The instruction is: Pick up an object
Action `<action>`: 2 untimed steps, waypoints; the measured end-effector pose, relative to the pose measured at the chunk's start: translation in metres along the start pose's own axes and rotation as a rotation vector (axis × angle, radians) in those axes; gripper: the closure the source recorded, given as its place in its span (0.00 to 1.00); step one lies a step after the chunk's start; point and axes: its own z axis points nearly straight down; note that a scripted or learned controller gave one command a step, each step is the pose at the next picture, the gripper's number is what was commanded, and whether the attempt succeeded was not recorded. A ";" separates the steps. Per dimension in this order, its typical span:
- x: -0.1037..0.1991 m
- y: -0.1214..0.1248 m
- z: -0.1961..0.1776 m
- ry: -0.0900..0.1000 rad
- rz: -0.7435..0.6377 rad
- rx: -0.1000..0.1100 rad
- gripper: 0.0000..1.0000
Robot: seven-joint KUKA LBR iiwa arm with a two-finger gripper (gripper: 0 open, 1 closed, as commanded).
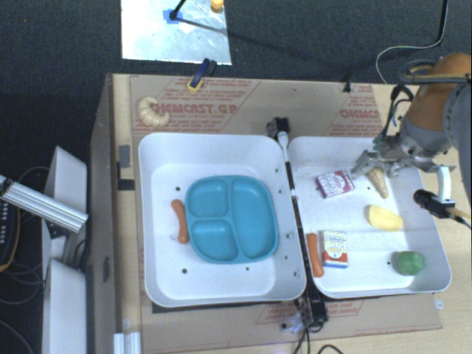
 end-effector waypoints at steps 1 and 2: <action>-0.001 0.019 -0.023 -0.001 0.001 -0.003 0.00; -0.001 -0.010 -0.023 -0.001 0.003 -0.002 0.00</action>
